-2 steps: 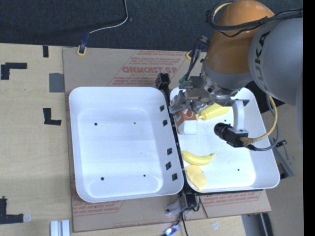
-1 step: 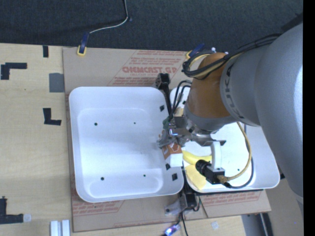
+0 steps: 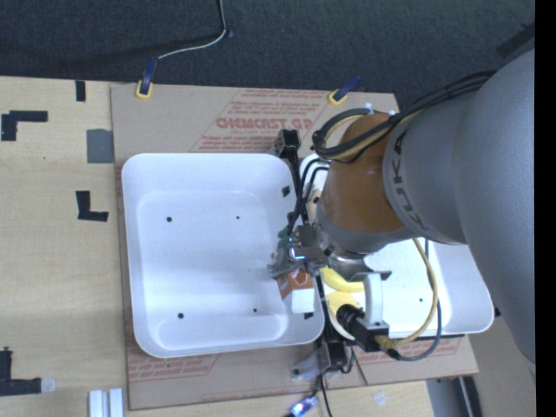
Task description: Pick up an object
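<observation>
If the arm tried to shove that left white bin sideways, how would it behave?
The left white bin would probably slide rather than tip, since it sits low and shallow on the flat cardboard sheet. It looks like thin molded plastic, so likely light, perhaps flexing at its rim.

This looks like a robot lab, a room for testing machines. A big grey robot arm [image 3: 460, 146] with an orange band [image 3: 360, 176] reaches over the worktop [image 3: 52, 259]. Cables [image 3: 334, 137] loop around the arm. Two plain white bins [image 3: 148, 189] sit on a flat sheet of brown cardboard [image 3: 252, 115] with red print, held by blue and yellow clamps [image 3: 146, 83]. Black tape marks [image 3: 87, 207] are stuck on the pale wooden worktop. A thin wire [image 3: 204, 42] trails over dark cloth [image 3: 347, 16] at the back.
</observation>
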`<state>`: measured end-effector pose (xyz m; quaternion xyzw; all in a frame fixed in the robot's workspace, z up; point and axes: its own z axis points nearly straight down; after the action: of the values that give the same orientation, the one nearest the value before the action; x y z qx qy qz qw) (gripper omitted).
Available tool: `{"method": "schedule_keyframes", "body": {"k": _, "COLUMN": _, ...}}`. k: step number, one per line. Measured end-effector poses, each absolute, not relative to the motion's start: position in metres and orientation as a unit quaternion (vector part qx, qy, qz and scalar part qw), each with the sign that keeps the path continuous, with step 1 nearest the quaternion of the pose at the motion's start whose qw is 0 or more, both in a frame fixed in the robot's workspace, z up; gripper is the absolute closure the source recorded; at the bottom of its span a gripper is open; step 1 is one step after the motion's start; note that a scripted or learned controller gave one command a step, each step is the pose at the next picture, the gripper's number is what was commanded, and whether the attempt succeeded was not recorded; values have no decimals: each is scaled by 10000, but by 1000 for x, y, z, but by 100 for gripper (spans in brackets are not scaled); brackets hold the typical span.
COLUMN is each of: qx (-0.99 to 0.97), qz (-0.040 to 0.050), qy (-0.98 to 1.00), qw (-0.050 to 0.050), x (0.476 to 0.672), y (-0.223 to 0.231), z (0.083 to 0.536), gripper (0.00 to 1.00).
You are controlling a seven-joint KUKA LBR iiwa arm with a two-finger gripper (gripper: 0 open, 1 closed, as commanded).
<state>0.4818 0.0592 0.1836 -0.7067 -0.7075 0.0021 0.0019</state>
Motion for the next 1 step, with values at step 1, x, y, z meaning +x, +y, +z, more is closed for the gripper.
{"method": "schedule_keyframes", "body": {"k": 1, "qx": -7077, "qz": 9, "qy": -7065, "qw": 5, "x": 483, "y": 10, "z": 200, "gripper": 100}}
